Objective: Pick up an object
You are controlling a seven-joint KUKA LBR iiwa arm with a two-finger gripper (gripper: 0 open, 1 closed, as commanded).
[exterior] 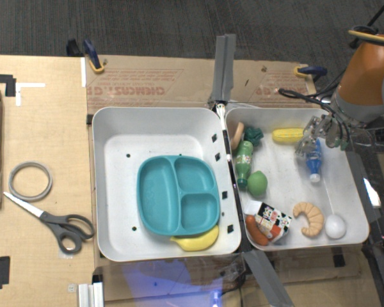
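Gripper (309,144) sat low over the right bin (355,190), fingers around the top of a small blue bottle (314,162), but I couldn't tell if they'd closed on it. Bottle lay near the bin's far right, below the corn cob (287,135). Grasp looked unconfirmed, lift not done. Bottle's long axis ran roughly toward the camera, white cap at the near end.

tray (178,196) in left bin (109,171) | banana (197,240) before tray
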